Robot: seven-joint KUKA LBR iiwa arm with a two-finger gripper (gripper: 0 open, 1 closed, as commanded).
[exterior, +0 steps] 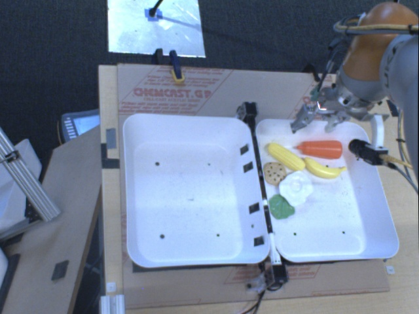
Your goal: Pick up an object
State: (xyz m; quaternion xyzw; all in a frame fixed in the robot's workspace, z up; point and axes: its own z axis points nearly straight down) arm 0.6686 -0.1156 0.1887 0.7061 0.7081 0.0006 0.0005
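Note:
The right bin (pixel 366 234) holds several toy foods near its back left. An orange carrot (pixel 321 149) lies across the back, with a yellow banana (pixel 325 169) just in front of it and a yellow corn cob (pixel 285 156) to its left. A brown cookie (pixel 274 173), a white egg-like piece (pixel 296 188) and a green leaf (pixel 281 207) lie nearer the divider. My gripper (pixel 318 121) hangs over the bin's back edge, just behind and above the carrot, its fingers spread apart with nothing between them.
The left bin (pixel 190 188) stands beside the right one, joined by black clips (pixel 252 169) along the shared rim. A cardboard sheet (pixel 183 90) lies under both bins. A shiny metal plate (pixel 156 17) sits behind the bench.

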